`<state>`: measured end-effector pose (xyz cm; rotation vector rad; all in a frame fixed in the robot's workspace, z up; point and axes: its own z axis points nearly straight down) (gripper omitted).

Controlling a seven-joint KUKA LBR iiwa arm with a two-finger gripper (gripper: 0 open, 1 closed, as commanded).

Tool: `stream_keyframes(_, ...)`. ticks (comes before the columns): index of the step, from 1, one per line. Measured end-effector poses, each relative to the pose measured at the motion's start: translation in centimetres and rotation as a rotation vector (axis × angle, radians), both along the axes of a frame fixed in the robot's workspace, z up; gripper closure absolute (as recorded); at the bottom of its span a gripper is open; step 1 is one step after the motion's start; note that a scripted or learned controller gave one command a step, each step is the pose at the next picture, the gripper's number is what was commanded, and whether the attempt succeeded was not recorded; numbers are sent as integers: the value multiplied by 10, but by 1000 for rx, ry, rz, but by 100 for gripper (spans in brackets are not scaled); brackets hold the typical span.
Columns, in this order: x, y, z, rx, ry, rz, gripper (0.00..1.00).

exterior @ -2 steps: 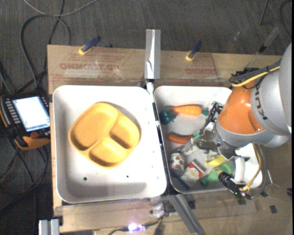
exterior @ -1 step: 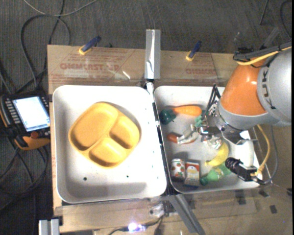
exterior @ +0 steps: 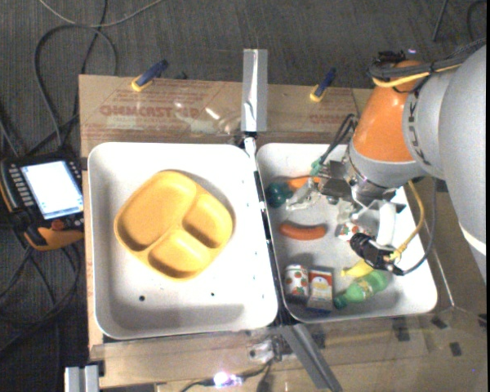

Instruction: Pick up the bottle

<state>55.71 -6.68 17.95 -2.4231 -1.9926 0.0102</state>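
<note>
Even overhead light; slightly soft.

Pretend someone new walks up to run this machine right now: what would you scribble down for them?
Gripper: low over the right bin, near its far end; whether it is open or shut can't be read, and nothing shows in it.
Bottle: green, lying on its side at the near end of the right bin, beside two small cans.
Also there: a hot dog. The yellow divided plate sits in the left bin.
Done: nothing yet.
Left: reach the bottle, grip it, lift.
</note>
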Motion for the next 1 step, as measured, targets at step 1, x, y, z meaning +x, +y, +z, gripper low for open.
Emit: stream_keyframes(1, 83, -63, -43, -2, 0, -8, 0)
